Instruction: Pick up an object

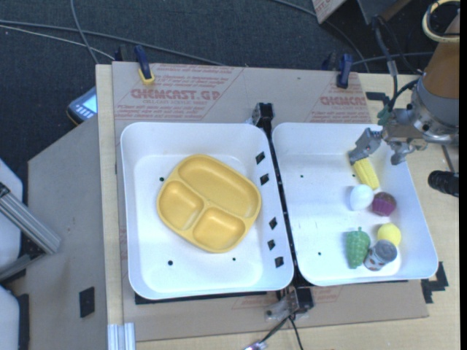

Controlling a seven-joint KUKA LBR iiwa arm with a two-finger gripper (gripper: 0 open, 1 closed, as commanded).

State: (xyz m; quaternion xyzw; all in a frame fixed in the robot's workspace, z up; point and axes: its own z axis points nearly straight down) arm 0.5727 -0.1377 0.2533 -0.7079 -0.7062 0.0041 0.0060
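Observation:
The right bin (314,195) holds several small items near its right side: a yellow corn cob (365,172), a white egg (360,197), a purple onion-like piece (384,204), a yellow lemon (390,233), a green bunch of grapes (357,247) and a small tin can (381,254). My gripper (381,149) hangs above the bin's far right corner, just above the corn cob, open, its two grey fingers (363,146) spread apart with nothing between them.
The left bin (139,195) carries a yellow divided plate (208,203). Black clips run along the seam between the bins (268,195). Blue clamps (144,65) hold the cardboard base at the back. Cables trail behind.

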